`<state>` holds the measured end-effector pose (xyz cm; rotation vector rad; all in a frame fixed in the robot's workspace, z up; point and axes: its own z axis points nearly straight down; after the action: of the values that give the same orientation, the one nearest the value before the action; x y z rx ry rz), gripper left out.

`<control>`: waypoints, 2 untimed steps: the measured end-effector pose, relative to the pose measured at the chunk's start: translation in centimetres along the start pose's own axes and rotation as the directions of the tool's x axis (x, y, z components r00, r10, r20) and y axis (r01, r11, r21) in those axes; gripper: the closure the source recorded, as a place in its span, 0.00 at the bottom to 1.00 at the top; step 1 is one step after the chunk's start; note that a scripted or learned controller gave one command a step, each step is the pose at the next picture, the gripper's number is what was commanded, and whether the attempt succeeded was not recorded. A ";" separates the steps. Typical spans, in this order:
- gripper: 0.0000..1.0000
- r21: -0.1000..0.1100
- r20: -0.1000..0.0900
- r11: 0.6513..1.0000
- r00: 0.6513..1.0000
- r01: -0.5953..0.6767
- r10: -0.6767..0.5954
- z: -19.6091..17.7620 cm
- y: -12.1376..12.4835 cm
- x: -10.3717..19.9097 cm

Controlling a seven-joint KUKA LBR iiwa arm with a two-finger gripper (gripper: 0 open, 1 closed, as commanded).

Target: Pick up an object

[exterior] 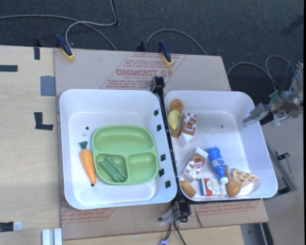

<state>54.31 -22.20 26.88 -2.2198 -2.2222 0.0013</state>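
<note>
The task named no one object, and the pickable things lay in both bins. In the right bin (255, 152) a blue bottle (217, 164) lay near the middle, cap toward the front, with a small carton (195, 165) just to its left and a pizza slice (242, 177) to its right. A red and white packet (210, 186) sat at the front wall between a brown roll (187, 189) and another brown piece (233, 189). Near the divider at the back were a doughnut (177, 105), a lemon (174, 119) and a second carton (187, 125), close together. The left bin (71, 116) held a green tray (124, 153) with green beans (113, 168) in its front-left compartment, and a carrot (87, 165) lay just left of the tray. The gripper (255, 115) hung over the right bin's right rim, apart from every object; whether it was spread or closed could not be told.
</note>
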 end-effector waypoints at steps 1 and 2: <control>0.00 0.002 -0.002 1.000 1.000 0.001 -0.001 10.2 -0.6 6.8; 0.00 0.000 -0.001 1.000 1.000 0.000 0.000 16.7 -1.9 9.7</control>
<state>52.42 -12.48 10.23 -2.2201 -2.2217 0.0004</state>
